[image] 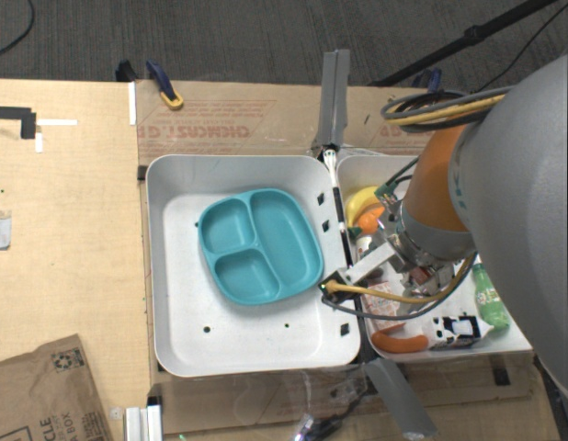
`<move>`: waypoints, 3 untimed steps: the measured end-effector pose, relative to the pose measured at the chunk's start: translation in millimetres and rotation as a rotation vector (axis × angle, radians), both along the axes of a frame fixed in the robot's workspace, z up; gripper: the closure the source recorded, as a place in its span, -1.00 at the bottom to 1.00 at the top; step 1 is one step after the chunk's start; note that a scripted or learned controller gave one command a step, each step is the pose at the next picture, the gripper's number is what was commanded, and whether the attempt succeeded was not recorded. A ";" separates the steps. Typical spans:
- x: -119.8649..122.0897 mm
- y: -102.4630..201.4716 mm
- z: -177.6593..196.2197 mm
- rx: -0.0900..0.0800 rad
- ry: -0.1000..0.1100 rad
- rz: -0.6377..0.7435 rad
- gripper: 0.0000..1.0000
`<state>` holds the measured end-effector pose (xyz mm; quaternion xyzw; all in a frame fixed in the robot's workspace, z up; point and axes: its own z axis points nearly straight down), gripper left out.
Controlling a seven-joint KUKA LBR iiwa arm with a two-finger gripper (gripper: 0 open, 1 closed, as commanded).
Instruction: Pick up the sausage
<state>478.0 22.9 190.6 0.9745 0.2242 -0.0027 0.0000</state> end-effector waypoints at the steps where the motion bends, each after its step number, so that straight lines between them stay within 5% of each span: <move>1: 0.0 0.0 0.0 0.000 0.000 0.000 -1.00; 3: 0.0 0.0 0.0 0.000 0.000 0.000 -1.00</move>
